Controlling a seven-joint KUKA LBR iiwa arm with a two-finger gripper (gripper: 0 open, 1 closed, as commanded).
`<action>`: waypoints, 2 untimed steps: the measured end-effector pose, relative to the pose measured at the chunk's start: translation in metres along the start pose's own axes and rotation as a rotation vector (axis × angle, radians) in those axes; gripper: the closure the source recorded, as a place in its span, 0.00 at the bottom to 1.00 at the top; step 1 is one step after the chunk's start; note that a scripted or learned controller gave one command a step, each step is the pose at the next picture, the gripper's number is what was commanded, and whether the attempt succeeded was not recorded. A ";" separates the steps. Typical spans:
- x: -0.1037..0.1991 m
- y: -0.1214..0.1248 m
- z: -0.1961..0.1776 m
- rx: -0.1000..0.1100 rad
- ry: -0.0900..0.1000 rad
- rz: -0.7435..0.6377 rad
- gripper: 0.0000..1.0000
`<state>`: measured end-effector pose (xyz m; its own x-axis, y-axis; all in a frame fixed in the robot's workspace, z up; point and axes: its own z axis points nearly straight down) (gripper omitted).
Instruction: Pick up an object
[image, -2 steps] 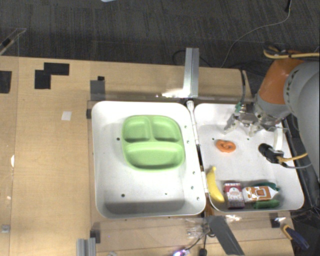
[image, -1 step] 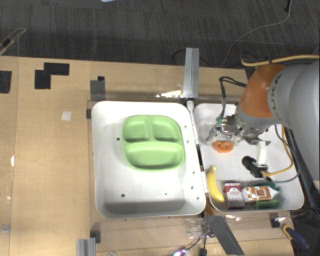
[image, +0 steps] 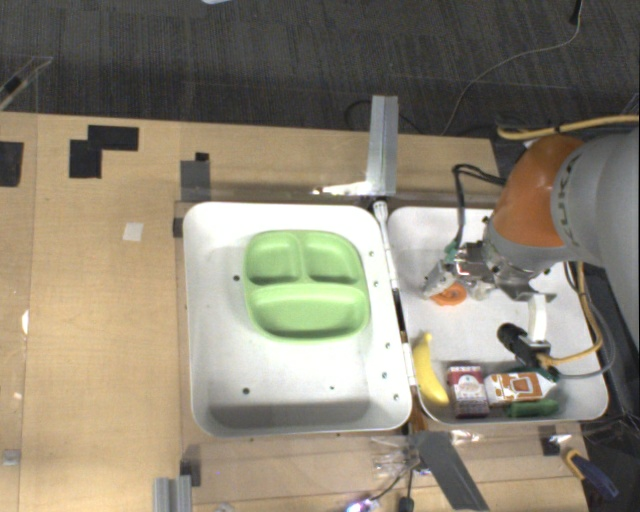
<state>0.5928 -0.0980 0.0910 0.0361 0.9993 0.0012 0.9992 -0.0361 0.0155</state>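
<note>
Hovering in right bin (image: 590, 400), jaws (image: 452, 278) beside orange object (image: 449, 294); jaw state unclear

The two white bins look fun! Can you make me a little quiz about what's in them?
1. True or false: the green plate lies in the left bin.
2. Which thing lies along the near-left edge of the right bin? A) banana B) spoon C) cup
3. Fill in: the gripper hangs over a small ______ coloured object.

Key: 1 true. 2 A, the banana. 3 orange.
</note>
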 end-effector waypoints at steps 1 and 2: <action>0.002 0.002 -0.012 -0.005 0.002 0.000 1.00; 0.051 -0.009 -0.095 0.010 -0.001 0.021 1.00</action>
<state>0.5844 -0.0467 0.1861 0.0570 0.9984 0.0008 0.9984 -0.0570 0.0056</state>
